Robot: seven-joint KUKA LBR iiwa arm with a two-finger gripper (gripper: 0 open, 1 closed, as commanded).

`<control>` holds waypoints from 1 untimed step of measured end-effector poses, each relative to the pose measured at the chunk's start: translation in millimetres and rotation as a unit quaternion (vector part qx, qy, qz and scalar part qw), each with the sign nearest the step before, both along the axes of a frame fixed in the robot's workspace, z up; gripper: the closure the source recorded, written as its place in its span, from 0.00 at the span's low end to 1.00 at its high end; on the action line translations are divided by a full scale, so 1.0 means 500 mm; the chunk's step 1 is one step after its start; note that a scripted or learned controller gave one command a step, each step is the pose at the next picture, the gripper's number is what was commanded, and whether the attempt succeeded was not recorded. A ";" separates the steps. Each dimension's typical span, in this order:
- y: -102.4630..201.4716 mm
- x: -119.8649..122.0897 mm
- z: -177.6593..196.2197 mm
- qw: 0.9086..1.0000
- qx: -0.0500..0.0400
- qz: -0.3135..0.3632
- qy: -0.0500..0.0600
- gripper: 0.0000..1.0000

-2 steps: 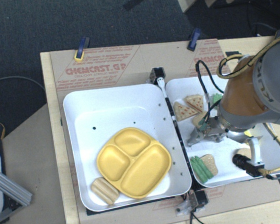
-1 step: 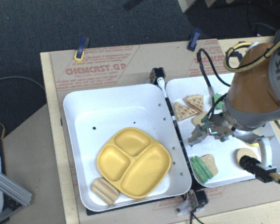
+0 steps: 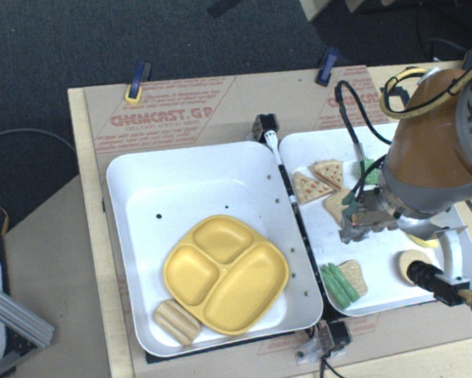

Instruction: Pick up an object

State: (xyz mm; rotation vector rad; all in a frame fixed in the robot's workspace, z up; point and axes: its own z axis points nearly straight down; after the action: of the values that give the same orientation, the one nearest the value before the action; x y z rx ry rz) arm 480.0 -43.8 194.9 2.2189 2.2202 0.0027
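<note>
Two triangular sandwich pieces (image 3: pixel 319 179) lie at the right bin's (image 3: pixel 382 299) upper left, near the gripper (image 3: pixel 359 223), which hangs just below them over the bin floor; whether it grips anything I cannot tell. A green-topped cracker (image 3: pixel 344 282) sits below. The left bin (image 3: pixel 128 237) holds a yellow divided plate (image 3: pixel 226 273) and a wooden block (image 3: pixel 176 322).

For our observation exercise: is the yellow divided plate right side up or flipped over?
Right side up. The yellow divided plate lies flat in the left bin, its three hollow compartments facing upward.
</note>
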 end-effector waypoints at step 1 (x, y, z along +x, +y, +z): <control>0.113 -0.002 -0.022 1.000 0.002 0.003 0.003 1.00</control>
State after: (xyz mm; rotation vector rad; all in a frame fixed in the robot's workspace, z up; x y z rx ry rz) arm 478.8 12.8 183.8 2.2183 2.2308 -0.0005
